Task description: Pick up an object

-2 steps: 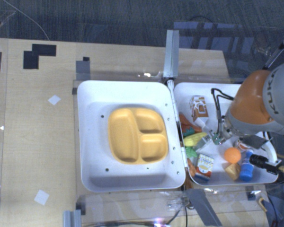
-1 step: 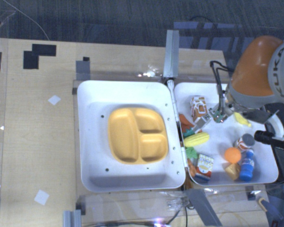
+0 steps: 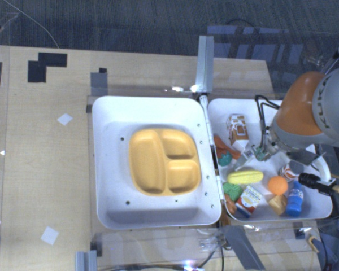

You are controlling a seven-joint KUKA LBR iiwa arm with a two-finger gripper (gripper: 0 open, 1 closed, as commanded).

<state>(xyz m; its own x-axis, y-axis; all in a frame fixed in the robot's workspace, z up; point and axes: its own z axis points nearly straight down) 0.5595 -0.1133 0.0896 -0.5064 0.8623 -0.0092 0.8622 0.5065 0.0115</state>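
The gripper (image 3: 259,153) hangs low in the right white bin (image 3: 327,210), its grip impossible to read, just above the yellow plastic corn cob (image 3: 245,177) lying lengthwise left-to-right across the bin.

A robotics lab or test cell, not a home or kitchen. Shown by a pale wooden bench (image 3: 39,168) marked with black tape squares (image 3: 45,65), bearing two shallow white bins (image 3: 110,208) held side by side in aluminium brackets (image 3: 205,61). Shown also by a grey industrial arm with an orange band (image 3: 298,107) reaching over the right bin, trailing black cables (image 3: 263,114). Dark carpet tile (image 3: 130,16) beyond the bench. Contents clearly props: a yellow sectioned plastic tray (image 3: 163,161) in the left bin, toy food in the right, among it a plastic corn cob (image 3: 246,177), an orange ball (image 3: 277,186) and a small blue bottle (image 3: 294,202).
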